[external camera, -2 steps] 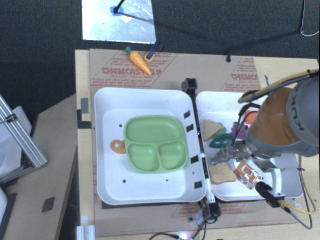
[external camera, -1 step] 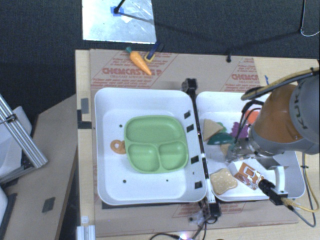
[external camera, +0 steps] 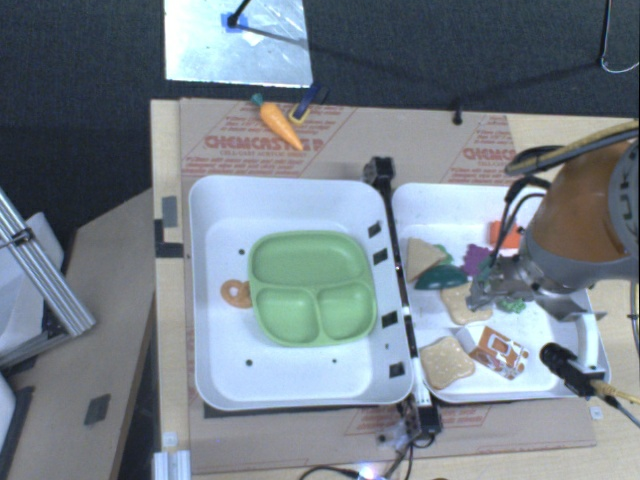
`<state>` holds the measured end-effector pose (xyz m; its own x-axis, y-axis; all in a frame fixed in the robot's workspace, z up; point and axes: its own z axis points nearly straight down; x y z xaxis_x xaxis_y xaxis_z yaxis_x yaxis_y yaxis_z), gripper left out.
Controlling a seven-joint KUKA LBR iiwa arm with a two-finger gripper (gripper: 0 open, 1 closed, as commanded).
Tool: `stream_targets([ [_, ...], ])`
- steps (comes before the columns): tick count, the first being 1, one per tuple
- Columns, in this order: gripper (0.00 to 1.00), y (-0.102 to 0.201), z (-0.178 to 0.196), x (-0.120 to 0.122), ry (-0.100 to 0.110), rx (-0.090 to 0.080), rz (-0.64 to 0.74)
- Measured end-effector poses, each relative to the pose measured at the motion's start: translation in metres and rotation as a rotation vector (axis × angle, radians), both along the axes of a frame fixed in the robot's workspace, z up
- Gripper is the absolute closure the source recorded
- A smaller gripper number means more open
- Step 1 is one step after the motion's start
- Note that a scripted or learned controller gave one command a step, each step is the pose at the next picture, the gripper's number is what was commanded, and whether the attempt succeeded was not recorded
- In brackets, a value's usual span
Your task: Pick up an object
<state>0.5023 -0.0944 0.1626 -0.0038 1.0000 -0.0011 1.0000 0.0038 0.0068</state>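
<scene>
Two white bins sit side by side on the bench (external camera: 330, 133), and the work is all in the right bin (external camera: 430, 196). Nearest the camera there, a toast-like slice (external camera: 447, 361) lies by the front wall, with a small orange-and-white packet (external camera: 499, 351) just to its right. Behind these, the claw (external camera: 487, 293) hangs low over the middle of the bin at the end of the grey arm (external camera: 585, 223), over a pale flat piece (external camera: 461, 305). Whether it is apart or together cannot be told, since the wrist hides its tips and nothing shows between them.

Just left of the claw lies a dark teal piece (external camera: 436, 279), touching a tan wedge (external camera: 424, 257) behind it; a purple item (external camera: 476, 258) and an orange one (external camera: 497, 233) sit farther back. The pale piece looks the likeliest target, almost straight below, so the move probably calls for a short drop, not a sideways reach.

Across the divider, the left bin (external camera: 215, 268) holds a green divided plate (external camera: 309, 286) and a small ring (external camera: 236, 293). Farthest back, a toy carrot (external camera: 280, 124) rests on the bench.
</scene>
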Motion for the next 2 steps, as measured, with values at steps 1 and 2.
stream_targets([
  [1,1.00,0.0033,0.0634,0.0053,-0.002,0.000,0.002],
  [2,1.00,0.0034,0.0617,0.0062,0.004,0.001,0.000],
])
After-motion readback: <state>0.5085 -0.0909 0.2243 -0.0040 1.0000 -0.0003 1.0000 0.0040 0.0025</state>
